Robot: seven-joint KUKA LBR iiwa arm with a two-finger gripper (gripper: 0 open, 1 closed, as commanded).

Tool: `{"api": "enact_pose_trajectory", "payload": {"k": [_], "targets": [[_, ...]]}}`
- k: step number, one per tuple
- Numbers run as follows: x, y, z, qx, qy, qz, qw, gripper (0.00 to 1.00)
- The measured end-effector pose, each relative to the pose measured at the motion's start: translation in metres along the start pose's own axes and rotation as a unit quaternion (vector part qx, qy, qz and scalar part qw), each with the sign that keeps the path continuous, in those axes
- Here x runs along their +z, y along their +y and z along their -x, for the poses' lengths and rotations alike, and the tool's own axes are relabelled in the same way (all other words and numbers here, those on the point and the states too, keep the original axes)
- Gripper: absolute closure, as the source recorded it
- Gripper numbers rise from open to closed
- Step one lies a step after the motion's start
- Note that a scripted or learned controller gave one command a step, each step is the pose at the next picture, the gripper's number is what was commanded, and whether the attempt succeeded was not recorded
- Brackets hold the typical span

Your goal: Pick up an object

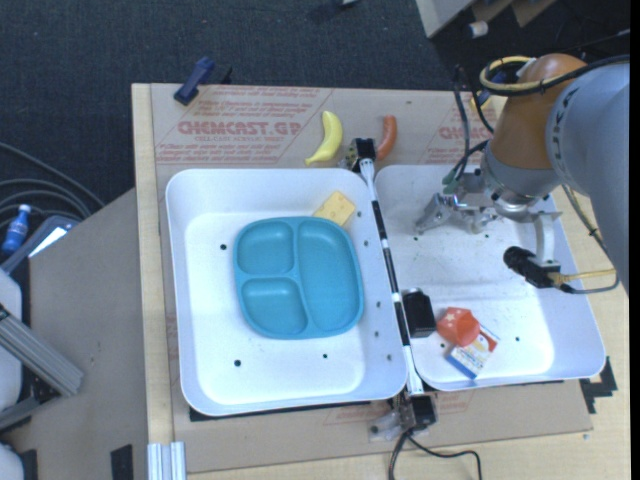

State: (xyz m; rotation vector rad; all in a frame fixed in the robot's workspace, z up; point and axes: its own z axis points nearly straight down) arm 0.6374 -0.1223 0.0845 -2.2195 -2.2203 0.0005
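Observation:
My gripper point(455, 218) hangs over the back part of the right bin point(520, 318), open, with nothing between its fingers. A red-orange object point(458, 325) lies near the front of that bin, resting against a small white, blue and orange packet point(472, 353), well in front of the gripper. In the left bin point(200, 298) sits a blue divided plate point(298, 274), with a yellow block point(335, 208) just behind it near the divider.
A yellow banana point(325, 138) and an orange-red stick-shaped item point(386, 136) lie on the board behind the bins. A black clamp point(416, 313) sits on the divider. A black part point(527, 265) on a cable hangs off the wrist over the right bin.

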Motion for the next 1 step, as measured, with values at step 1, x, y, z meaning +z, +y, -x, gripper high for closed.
{"api": "enact_pose_trajectory", "payload": {"k": [1], "targets": [[0.0002, -0.0783, 0.0343, 0.001, 0.0, 0.0, 1.0, 0.0]]}}
